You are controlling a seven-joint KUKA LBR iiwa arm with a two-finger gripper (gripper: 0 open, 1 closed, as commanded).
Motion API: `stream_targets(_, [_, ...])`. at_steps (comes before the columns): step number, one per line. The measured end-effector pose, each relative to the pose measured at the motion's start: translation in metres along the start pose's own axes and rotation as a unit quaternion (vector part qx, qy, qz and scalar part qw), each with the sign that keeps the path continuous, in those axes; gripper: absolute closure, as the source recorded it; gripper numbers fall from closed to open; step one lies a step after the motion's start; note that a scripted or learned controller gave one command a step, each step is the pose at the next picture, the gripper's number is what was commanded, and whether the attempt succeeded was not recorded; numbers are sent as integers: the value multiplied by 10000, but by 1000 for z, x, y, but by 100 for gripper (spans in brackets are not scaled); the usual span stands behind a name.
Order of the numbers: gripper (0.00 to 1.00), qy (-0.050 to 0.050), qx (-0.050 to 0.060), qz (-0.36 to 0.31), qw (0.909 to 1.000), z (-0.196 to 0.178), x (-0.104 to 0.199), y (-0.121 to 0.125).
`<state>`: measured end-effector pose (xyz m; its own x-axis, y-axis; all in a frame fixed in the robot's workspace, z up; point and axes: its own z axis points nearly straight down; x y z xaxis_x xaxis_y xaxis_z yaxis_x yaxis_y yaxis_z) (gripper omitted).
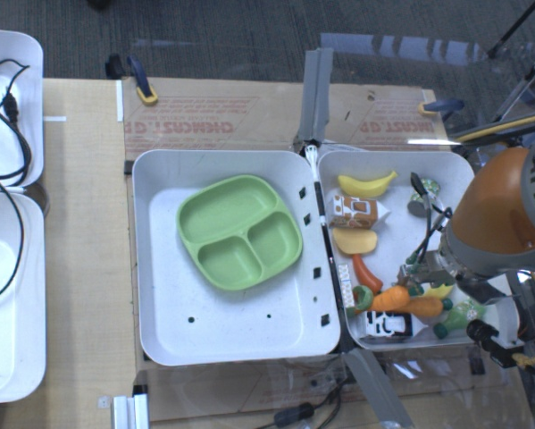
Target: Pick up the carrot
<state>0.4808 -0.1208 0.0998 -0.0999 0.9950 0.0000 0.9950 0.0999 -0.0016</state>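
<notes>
The carrot (390, 298) is orange with a green top and lies near the front of the right bin (463, 161), stem end pointing left. My gripper (419, 277) hangs low over the bin just right of and above the carrot, close to its thick end. The grey wrist and the orange band (499, 213) cover the bin's right side. I see nothing lifted off the bin floor.
Around the carrot lie a red chili (366, 272), an orange-yellow piece (426, 308), a green item (453, 320) and a black-and-white item (388, 325). Further back are a banana (367, 184) and a small carton (353, 209). The left bin (160, 266) holds a green divided plate (240, 231).
</notes>
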Motion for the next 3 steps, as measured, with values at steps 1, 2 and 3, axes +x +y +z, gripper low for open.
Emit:
stream_targets(1, [100, -4, 2, 883, 9961, -91, 55, 3])
stream_targets(2, [100, -11, 7, 874, 9962, -99, 54, 4])
stream_targets(3, [100, -6, 8, 1263, 9920, -91, 37, 14])
